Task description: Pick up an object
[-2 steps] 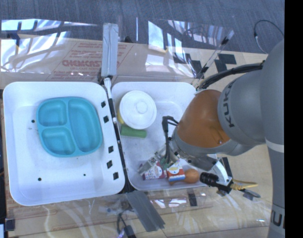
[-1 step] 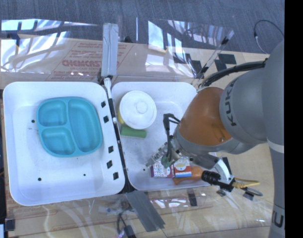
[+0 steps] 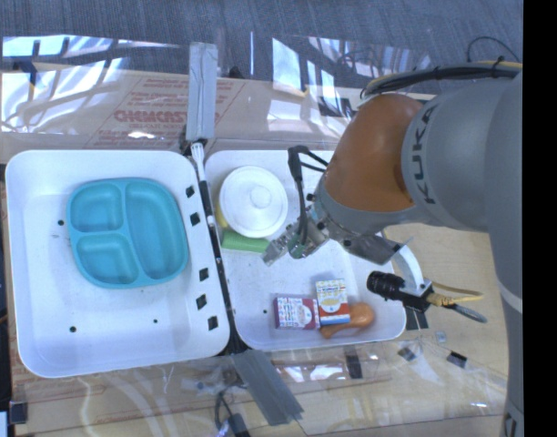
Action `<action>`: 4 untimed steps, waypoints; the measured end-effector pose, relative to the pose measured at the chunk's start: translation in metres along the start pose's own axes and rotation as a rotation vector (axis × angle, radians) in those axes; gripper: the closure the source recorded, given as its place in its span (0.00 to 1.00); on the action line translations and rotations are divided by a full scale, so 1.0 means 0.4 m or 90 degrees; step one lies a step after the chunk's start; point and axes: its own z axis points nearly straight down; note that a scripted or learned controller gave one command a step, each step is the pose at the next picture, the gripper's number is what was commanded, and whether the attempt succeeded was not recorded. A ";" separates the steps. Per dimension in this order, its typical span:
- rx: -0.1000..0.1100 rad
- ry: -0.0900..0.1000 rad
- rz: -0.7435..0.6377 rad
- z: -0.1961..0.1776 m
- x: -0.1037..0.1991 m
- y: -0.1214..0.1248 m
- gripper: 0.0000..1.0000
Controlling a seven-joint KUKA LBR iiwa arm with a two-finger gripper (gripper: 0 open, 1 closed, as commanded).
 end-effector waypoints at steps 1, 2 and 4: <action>0.004 0.002 0.189 0.005 0.015 -0.091 1.00; 0.004 0.002 0.189 0.005 0.015 -0.091 0.00; 0.001 0.001 -0.014 0.252 -0.124 -0.063 0.00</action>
